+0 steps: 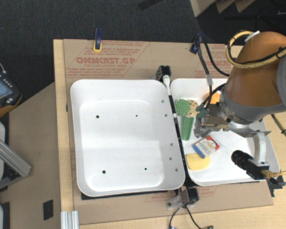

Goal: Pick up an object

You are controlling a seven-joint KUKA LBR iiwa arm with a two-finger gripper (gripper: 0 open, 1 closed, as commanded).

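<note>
The gripper [206,124] sits low in the right bin [229,176], right of centre frame; whether it's open, I cannot tell. Beside it lie a green brush [185,117], a yellow sponge [198,162] and a small packet [206,146]. The left bin [86,142] fills mid-frame.

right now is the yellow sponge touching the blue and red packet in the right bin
Touching, as far as the camera view shows: the yellow sponge lies directly below the blue and red packet, whose lower edge overlaps the sponge's top with no white bin floor between them.
</note>
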